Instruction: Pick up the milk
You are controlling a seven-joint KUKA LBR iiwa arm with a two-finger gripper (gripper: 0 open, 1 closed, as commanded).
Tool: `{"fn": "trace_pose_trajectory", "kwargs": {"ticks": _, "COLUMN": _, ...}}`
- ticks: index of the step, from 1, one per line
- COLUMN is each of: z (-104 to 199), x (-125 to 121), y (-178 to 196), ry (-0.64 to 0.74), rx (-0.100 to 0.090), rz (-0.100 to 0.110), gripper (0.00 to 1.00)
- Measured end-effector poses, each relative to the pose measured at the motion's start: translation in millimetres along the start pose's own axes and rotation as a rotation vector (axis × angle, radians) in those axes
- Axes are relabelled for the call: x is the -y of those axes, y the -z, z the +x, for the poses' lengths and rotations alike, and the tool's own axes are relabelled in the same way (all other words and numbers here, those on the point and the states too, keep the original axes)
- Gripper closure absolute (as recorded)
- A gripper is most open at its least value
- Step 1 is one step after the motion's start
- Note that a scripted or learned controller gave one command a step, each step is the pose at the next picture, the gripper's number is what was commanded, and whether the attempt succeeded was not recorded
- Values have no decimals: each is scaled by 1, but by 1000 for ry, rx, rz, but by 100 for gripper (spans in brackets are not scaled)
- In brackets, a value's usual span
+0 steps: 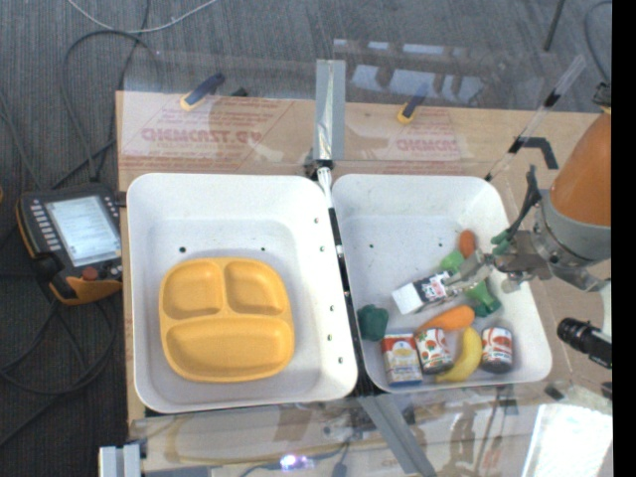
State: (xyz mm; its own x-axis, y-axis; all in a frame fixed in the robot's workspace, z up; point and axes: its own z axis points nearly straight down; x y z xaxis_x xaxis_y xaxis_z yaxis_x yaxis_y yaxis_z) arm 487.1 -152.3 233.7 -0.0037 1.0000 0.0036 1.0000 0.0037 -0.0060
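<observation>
The milk [421, 292] is seen lying slantwise in the right bin [397, 199], its long axis pointing up-right to the gripper [475, 272] just beside it; grip state cannot be told.

No legible text; mirrored, faded red print on cardboard [214, 132]

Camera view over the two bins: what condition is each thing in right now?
Yellow plate: flat in the left bin, nothing on it.
Milk carton: lying on its side in the right bin.
Gripper: low, at the carton's right end.
Banana: lying by the bin's near wall.
Red can: beside the banana.
Handheld screen: lit.
</observation>
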Motion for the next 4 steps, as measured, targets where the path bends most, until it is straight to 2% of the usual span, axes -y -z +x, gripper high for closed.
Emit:
{"fn": "trace_pose_trajectory", "kwargs": {"ticks": 1, "z": 37, "x": -53, "y": -111, "ry": -27, "rx": 9, "rz": -15, "gripper": 0}}
{"fn": "trace_pose_trajectory", "kwargs": {"ticks": 2, "z": 25, "x": -48, "y": -124, "ry": 136, "rx": 16, "rz": -53, "gripper": 0}}
{"fn": "trace_pose_trajectory", "kwargs": {"ticks": 3, "z": 24, "x": -76, "y": -118, "ry": 271, "rx": 12, "rz": -23, "gripper": 0}}
{"fn": "trace_pose_trajectory", "kwargs": {"ticks": 4, "z": 30, "x": -69, "y": -124, "ry": 189, "rx": 28, "rz": -67, "gripper": 0}}
